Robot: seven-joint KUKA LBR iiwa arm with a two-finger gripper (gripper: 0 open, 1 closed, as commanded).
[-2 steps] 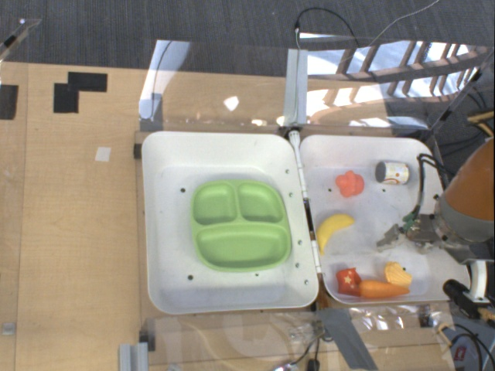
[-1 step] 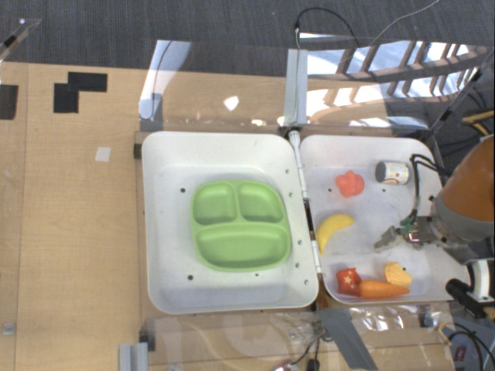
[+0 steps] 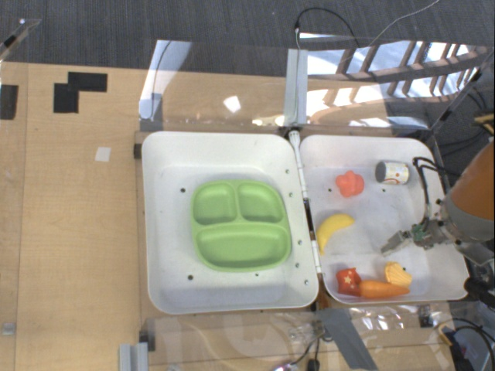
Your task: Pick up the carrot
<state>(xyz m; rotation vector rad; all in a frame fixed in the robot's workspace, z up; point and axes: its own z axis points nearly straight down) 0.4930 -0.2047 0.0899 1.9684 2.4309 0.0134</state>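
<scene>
Approach step: gripper (image 3: 398,241) fingers look spread, grasping nothing, w/ carrot (image 3: 382,290) at its 6 o'clock; next needs descent there, then clench.

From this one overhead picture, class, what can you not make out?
- Claw, camera view: too small and blurred to tell its state.
- Arm: cut off by the right edge.
- Carrot: its left end meets the red toy; touching or merely overlapping is unclear.

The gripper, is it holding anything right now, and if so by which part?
Nothing is held. The gripper hangs over bare bin floor, apart from the carrot lying near the front wall.
</scene>
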